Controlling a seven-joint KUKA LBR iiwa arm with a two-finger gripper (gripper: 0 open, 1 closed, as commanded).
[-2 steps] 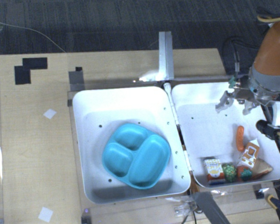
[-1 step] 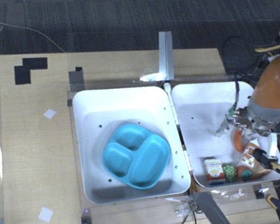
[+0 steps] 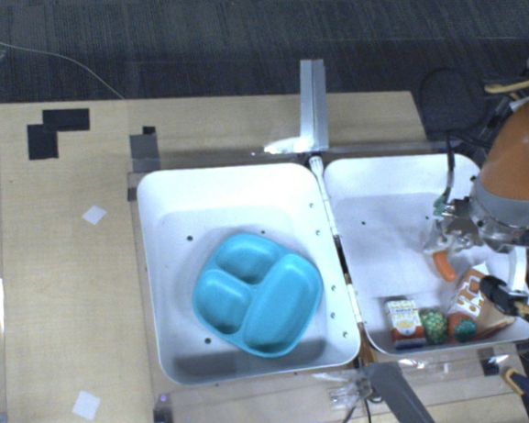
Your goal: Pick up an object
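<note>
Hand (image 3: 450, 231) over right bin (image 3: 374, 196), grip state can't tell; orange carrot (image 3: 445, 267) lies just below it, long axis approx. vertical.

Small orange piece (image 3: 444, 265): elongated, lying flat, just below the pincer (image 3: 451, 236), contact not discernible. Orange-and-white carton (image 3: 473, 296): tilted, further below, slightly right. Yellow-and-white box (image 3: 403, 319): printed face up, below and left of pincer. Green lumpy item (image 3: 432, 325): beside that box. Orange-and-green piece (image 3: 463, 329): just right of the green item.
</note>
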